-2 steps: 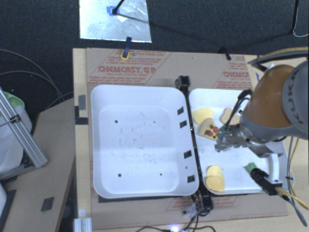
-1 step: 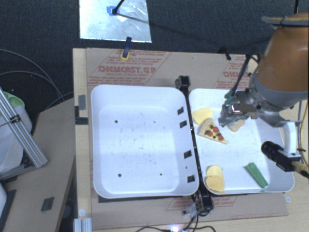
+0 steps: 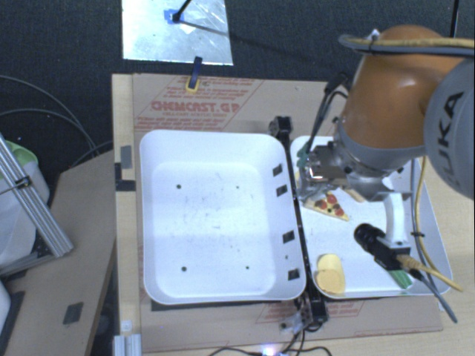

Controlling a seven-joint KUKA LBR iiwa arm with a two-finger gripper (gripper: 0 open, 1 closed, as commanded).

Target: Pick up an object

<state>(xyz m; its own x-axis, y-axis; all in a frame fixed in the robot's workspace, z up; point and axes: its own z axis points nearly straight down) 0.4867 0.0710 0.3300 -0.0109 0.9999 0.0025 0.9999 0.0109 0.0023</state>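
The claw (image 3: 318, 167) hovers just beside the pizza slice (image 3: 329, 205); whether it is apart, I cannot tell. Centre it over the slice before descending.

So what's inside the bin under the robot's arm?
A toy pizza slice, a yellow round piece and a green bit. The arm hides the far part of the bin.

Dark carpet (image 3: 52, 35) around cardboard-covered bench (image 3: 223, 104)
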